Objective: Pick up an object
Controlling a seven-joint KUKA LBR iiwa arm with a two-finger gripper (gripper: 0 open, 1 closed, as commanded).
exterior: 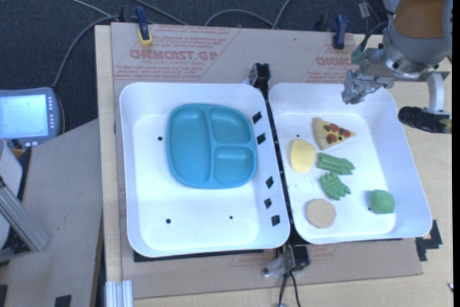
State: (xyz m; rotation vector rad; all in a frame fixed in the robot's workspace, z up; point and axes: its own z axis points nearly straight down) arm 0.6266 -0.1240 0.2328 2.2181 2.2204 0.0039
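Hovering over the far rim of the right bin [410, 147], the gripper [357, 91] hangs from the grey-and-orange arm with nothing visibly held; how it is set, wide or narrow, can't be told at this size. Nearest target is the toy pizza slice [331, 131], lying flat just below and slightly left of the gripper in the picture, apart from it. Likely light, stiff plastic, thin, so it's probably best taken across its narrow width near the crust end. A step further lies the yellow lemon-like piece [302, 154], rounded and smooth, and it may slip. Beside it is a green pea pod [336, 164], elongated, with an easy pinch across the short axis. Below that sits a ribbed green vegetable [334, 187], then a tan round cookie-like disc [320, 213], flat and hard to get under. A green lumpy piece [382, 201] sits near the right wall. Well apart, in the left bin [144, 176], lies a blue divided tray [212, 146].
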